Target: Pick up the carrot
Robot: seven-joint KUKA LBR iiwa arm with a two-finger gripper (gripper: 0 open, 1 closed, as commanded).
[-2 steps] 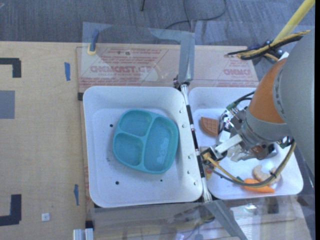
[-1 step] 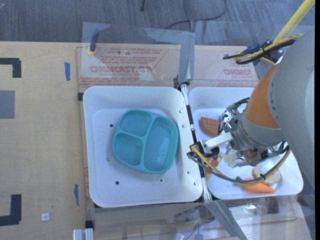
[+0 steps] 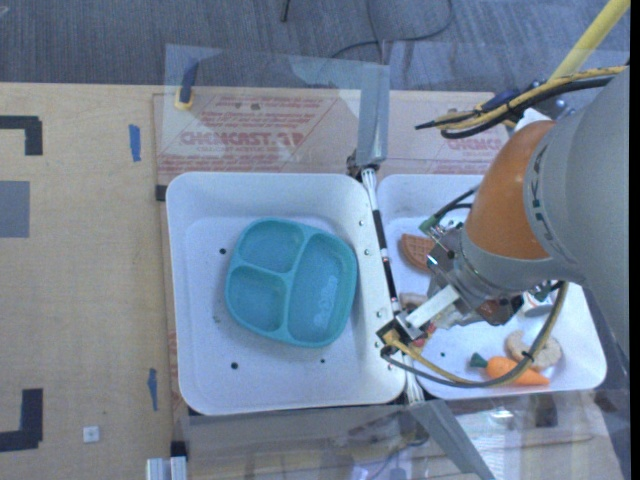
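Observation:
The carrot [image 3: 518,371], orange with a small green top, lies near the front edge of the right bin [image 3: 570,368]. The grey arm with its orange band [image 3: 510,208] hangs over the middle of that bin. My gripper [image 3: 495,310] points down under the wrist, just above and behind the carrot, and is largely hidden by the arm. Nothing visibly hangs from it.
A pale knobbly item [image 3: 532,348] sits right behind the carrot. A brown bread-like piece [image 3: 414,252] lies at the right bin's left side. A teal divided plate [image 3: 290,282] rests in the left bin [image 3: 200,268]. Yellow cable [image 3: 430,368] loops near the divider.

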